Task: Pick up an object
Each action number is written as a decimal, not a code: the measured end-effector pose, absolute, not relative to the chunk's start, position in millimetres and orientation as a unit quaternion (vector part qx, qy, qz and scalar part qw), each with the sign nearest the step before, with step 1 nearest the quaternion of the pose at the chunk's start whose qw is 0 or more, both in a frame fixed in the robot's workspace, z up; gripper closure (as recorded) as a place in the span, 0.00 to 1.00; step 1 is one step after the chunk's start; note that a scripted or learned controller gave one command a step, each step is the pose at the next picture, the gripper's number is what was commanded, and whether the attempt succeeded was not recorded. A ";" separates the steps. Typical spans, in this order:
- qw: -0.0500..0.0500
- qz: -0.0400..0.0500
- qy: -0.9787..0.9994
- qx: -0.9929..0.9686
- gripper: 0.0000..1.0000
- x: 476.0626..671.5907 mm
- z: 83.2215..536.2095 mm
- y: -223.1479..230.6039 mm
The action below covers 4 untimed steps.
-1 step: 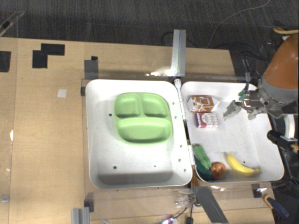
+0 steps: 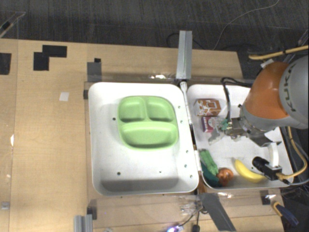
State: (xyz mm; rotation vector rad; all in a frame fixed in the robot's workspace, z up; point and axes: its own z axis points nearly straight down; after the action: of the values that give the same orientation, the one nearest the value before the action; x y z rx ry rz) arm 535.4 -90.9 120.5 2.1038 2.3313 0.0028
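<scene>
two shallow white bins sit side by side on the wooden bench. the left bin [image 2: 104, 144] holds a green divided tray [image 2: 147, 121], lying flat toward the bin's far half. the right bin [image 2: 227, 146] holds the loose things: a small brown and white carton [image 2: 208, 106] near its far left corner, a purple packet [image 2: 206, 124] just below that, a green object [image 2: 209, 163] along the left wall near the front, a reddish round fruit [image 2: 225, 176] touching the green object's near end, and a yellow banana [image 2: 248, 171] just to the right of the fruit along the front wall. the grey arm [image 2: 294, 100] with its orange band comes in from the right over this bin, and the gripper [image 2: 223, 127] hangs low in the bin's middle, just beside the purple packet and carton on their right side. the banana, fruit and green object lie nearer the front, apart from the gripper. the wrist hardware and glare blur the tip, so i cannot tell if it is released or clenched, and nothing can be seen held in it.
</scene>
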 end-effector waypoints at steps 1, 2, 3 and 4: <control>0.003 0.002 0.789 0.614 0.00 609.5 97.8 -109.8; 0.004 0.003 0.789 0.614 1.00 610.8 109.1 -109.1; 0.003 0.002 0.795 0.606 1.00 551.5 228.9 -62.4; 0.003 0.002 0.884 0.467 1.00 630.4 185.9 -58.3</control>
State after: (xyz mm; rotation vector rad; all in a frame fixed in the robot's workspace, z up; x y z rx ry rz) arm 630.4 -58.3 185.9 1.4639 2.7726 0.0051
